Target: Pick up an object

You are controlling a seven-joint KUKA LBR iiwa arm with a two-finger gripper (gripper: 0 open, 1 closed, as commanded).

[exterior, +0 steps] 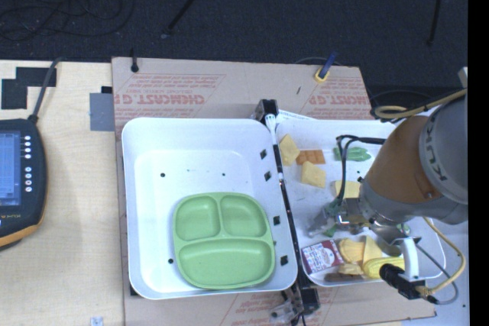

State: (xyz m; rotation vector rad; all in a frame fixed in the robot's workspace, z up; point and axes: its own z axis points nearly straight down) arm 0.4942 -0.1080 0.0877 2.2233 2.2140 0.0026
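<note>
A: Objects in the right bin (306,126)?
B: Yellow wedges (289,150), an orange piece (311,157), a red-labelled packet (321,256), a banana (376,266).
A: Gripper (336,219)?
B: Low among them, just above the packet; how its jaws stand, I cannot tell. A green divided plate (223,240) lies in the left bin (153,145).

— What is recorded in the left bin (145,164)?
— A green three-compartment plate (223,239) is seen lying flat toward its near side.
— And beyond the bins?
— A teach pendant (17,179) is noted at the bench's left edge; dark cables (69,0) are seen on the floor behind.
</note>
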